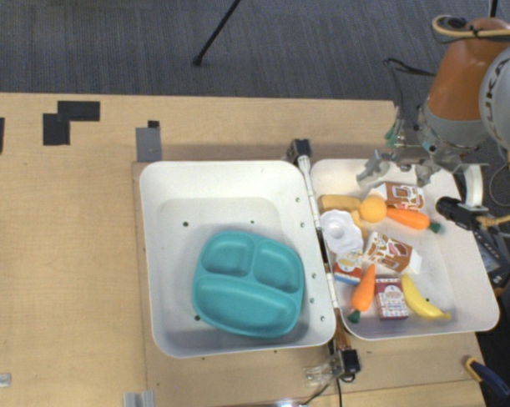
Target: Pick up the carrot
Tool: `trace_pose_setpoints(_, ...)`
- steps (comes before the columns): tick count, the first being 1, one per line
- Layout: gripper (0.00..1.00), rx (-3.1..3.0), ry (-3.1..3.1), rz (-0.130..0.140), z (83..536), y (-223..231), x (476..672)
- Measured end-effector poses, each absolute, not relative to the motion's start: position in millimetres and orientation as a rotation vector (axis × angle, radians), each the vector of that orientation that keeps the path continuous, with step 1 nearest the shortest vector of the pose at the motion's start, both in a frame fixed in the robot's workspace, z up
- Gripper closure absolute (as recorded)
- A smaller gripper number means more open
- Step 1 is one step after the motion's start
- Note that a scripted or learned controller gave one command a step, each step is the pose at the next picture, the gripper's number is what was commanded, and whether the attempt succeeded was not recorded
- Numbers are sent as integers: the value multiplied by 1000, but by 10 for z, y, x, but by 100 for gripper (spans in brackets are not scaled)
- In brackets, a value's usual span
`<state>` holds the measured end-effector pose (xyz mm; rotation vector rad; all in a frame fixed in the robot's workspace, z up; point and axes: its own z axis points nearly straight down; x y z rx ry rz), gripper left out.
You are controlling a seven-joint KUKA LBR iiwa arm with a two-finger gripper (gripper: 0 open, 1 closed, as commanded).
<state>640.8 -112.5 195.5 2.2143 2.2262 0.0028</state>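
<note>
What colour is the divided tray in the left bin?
Teal, the divided tray shows plainly in the camera view.

Left bin (pixel 156 244): holds one teal divided plate (pixel 248 281) with three compartments, lying flat toward the near side. Right bin (pixel 476 316): crowded. A yellow banana (pixel 423 300) lies near the front right corner, just beside a small red-and-white carton (pixel 392 299). A brown-and-white packet (pixel 389 253) sits mid-bin, a second like it (pixel 404 196) toward the far side. A white bottle-like item (pixel 340 231) rests against the left wall. A yellow round piece (pixel 373 208) adjoins a tan block (pixel 338 202). Bench (pixel 66 288): light wood, black markers (pixel 68 120) at far left.
</note>
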Motion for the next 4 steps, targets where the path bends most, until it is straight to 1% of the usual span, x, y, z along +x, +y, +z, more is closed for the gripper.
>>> trace_pose_setpoints(1,0,2218,2219,6,1003,-1161,6247)
trace_pose_setpoints(2,0,2295,2147,2,846,-946,6112)
trace_pose_setpoints(3,100,2291,2146,8,967,-941,6131)
trace_pose_setpoints(4,100,2570,1803,3,1852,-355,6666)
